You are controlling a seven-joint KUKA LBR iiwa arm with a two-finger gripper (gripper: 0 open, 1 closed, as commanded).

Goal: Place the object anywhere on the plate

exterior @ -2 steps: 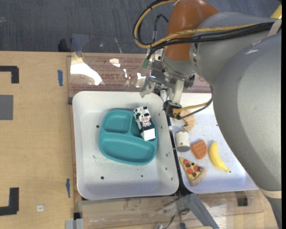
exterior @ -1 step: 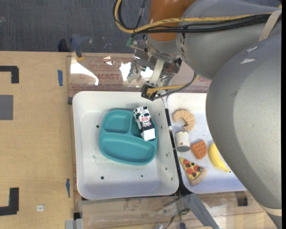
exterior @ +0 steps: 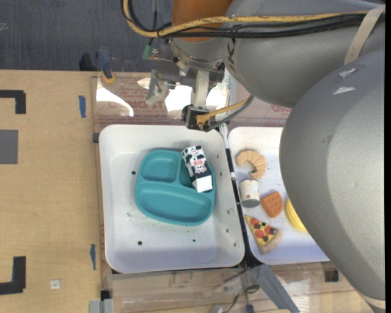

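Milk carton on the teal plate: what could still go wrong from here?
The milk carton lies across the right rim of the teal plate, so it may tip or slide off into the left bin. The arm hangs close above and might nudge it when moving.

Grey arm (exterior: 324, 140), tool (exterior: 181, 85) top centre

The arm (exterior: 330, 153) is showing broad, smooth grey casings, rounded like shells and catching pale highlights. An orange band (exterior: 198, 12) is ringing it above the wrist. Yellow and black cables (exterior: 275, 19) are running together across the grey housing. The end effector (exterior: 180, 82) is gleaming in silvery metal.
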